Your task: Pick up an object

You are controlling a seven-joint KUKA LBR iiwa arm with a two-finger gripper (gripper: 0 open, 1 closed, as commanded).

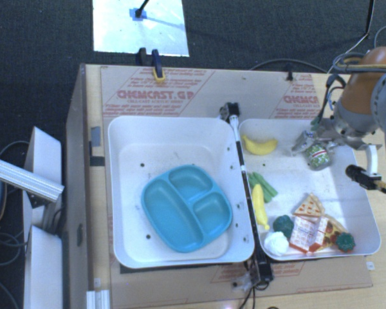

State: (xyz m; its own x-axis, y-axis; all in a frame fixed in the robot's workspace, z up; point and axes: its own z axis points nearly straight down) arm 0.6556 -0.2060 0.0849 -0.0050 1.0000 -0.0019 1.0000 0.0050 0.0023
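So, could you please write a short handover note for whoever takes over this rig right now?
Gripper: low over the far end of the right bin, at a small round green and red object; whether it grips it cannot be told.
Right bin also holds: banana, green beans, corn, pizza slice and other toy food at the near end.
Left bin: blue divided plate.
Done: no lift confirmed.
Left: secure an object and raise it.
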